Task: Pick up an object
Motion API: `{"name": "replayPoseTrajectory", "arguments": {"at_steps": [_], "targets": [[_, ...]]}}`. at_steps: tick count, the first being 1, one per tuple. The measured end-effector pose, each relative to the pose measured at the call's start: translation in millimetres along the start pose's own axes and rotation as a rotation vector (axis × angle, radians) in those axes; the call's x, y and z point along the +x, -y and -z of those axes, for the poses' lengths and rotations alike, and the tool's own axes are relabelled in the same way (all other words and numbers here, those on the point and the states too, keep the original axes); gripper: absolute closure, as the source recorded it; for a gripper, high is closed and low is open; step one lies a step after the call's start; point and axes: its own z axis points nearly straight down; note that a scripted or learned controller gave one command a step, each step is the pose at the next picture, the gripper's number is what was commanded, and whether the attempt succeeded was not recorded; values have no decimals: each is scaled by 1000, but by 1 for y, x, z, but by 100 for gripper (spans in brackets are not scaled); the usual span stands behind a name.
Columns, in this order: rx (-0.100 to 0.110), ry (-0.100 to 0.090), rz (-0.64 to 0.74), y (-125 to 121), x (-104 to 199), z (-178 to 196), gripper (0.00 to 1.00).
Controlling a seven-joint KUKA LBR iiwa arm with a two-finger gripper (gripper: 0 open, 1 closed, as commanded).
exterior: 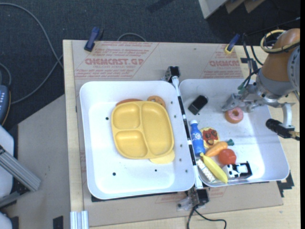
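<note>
Camera view looks down on a tan bench (143, 61) printed with red lettering, standing on dark carpet, with blue clamps (93, 38) at its far corners and a grey cable (43, 27) looping across the floor beyond its left side. Two shallow white bins sit side by side on the bench. The left bin (95, 175) carries a yellow divided plate (142, 129) near its centre, lying over flat pieces that peek out at its far and near edges. The right bin (271, 156) holds a black block (198, 104) near its far left corner, and a blue bottle (196, 137), a carrot (217, 148), a tomato (227, 156), a banana (213, 168) and a black-and-white toy (240, 170) crowded toward its near left corner. A pink doughnut (234, 115) lies near the far edge. The gripper (239, 103) hangs just over the doughnut; whether its fingers are spread or pressed together, I cannot tell.
</note>
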Motion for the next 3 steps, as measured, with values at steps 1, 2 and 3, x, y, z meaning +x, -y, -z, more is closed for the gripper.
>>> {"name": "replayPoseTrajectory", "arguments": {"at_steps": [1,2,3], "targets": [[1,-1,1,29,52,0,0],[-1,0,0,29,51,10,100],[18,-2,0,-31,116,-1,100]]}}
